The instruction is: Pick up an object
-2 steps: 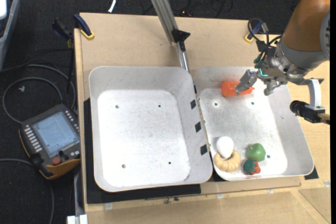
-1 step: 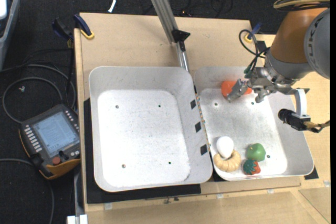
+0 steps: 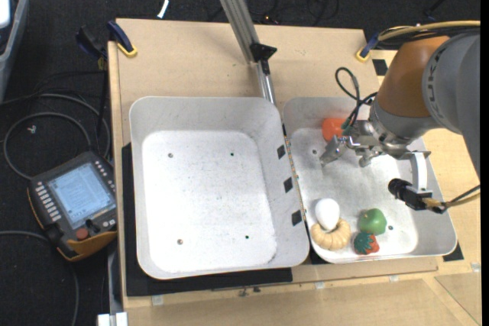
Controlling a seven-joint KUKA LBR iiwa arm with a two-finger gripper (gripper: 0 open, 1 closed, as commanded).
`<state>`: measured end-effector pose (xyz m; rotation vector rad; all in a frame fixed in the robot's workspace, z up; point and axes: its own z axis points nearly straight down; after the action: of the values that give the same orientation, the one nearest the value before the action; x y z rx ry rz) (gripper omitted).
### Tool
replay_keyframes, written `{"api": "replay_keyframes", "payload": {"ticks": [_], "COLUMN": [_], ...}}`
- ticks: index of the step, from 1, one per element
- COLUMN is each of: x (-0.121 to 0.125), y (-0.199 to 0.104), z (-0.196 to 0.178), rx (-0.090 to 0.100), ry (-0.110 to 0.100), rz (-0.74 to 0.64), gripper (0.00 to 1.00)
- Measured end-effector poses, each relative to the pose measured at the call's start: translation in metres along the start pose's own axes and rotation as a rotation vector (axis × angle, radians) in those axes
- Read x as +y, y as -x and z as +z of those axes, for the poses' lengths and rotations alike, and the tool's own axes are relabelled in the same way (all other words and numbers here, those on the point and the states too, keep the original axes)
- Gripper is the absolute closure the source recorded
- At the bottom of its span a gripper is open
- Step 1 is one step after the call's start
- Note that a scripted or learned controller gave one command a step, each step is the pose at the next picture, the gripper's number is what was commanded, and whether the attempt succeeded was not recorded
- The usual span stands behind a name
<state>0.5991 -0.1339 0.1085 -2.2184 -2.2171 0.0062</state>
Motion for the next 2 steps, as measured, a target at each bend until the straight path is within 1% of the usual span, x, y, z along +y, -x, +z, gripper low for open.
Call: {"api": "replay_keyframes", "payload": {"ticks": [1, 2], "x": [0.000, 0.001], "y": [-0.001, -0.001], "z": [0.014, 0.003], "rx": [-0.001, -0.001], "ry": [0.004, 0.008], "rz": [-0.001, 0.000], "gripper": [0.00, 1.00]}}
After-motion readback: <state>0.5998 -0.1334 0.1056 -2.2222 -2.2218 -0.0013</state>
